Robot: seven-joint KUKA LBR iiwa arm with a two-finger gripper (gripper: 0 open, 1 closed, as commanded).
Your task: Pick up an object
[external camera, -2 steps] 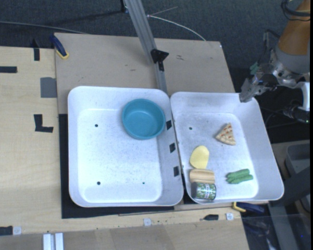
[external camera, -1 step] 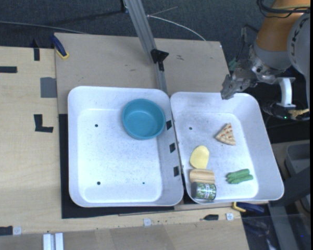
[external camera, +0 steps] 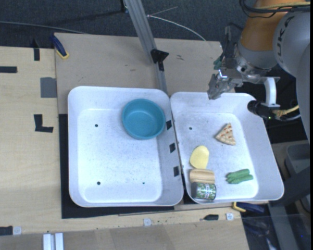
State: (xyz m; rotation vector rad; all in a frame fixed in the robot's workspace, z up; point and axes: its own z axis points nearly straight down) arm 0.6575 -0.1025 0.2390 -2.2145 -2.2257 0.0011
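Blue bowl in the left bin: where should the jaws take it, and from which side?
Probably by the rim. The round blue plastic bowl sits upright and open near the far right corner of the left white bin, too wide to span. Come straight down with one jaw inside and one outside, at its near-left rim, away from the bin walls.

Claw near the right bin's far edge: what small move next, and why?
Probably move toward the pizza slice and descend. The claw hangs over the right bin's far rim holding nothing visible, and that slice lies nearest, apart from the other items.
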